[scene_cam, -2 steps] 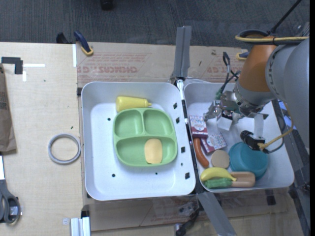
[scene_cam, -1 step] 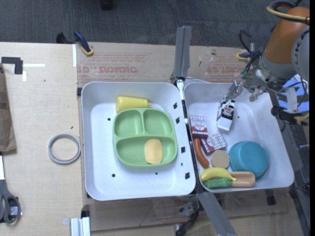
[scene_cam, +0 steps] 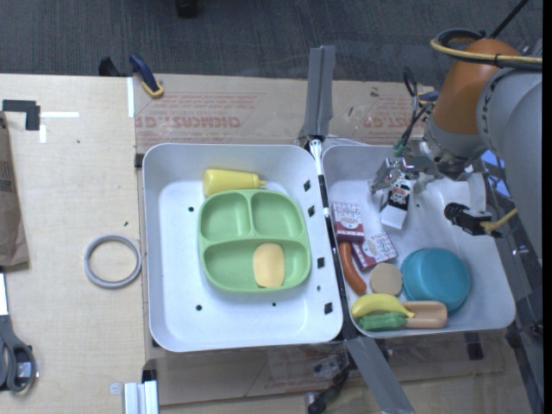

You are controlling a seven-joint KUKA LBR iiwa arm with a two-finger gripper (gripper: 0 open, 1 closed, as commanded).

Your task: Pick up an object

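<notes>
My gripper (scene_cam: 394, 188) hangs low over the back of the right bin (scene_cam: 493, 316), with the arm's orange band (scene_cam: 470, 76) above it. Just under the gripper's tip lies a small white block (scene_cam: 392, 216); I cannot see whether it is touched. Further forward in this bin are a red-and-white box (scene_cam: 348, 217), a small printed packet (scene_cam: 379, 248), a toy sausage (scene_cam: 350, 268), a tan disc (scene_cam: 386, 279), a blue bowl (scene_cam: 436, 279), a banana (scene_cam: 382, 304), a green pod (scene_cam: 379, 321) and a tan bun (scene_cam: 429, 315).
The left bin (scene_cam: 164, 231) holds a green divided plate (scene_cam: 250, 222) with a yellow piece (scene_cam: 268, 266) in its front section, and a yellow object (scene_cam: 231, 180) behind it. On the bench to the left lie a grey ring (scene_cam: 113, 260) and scissors (scene_cam: 13, 365).
</notes>
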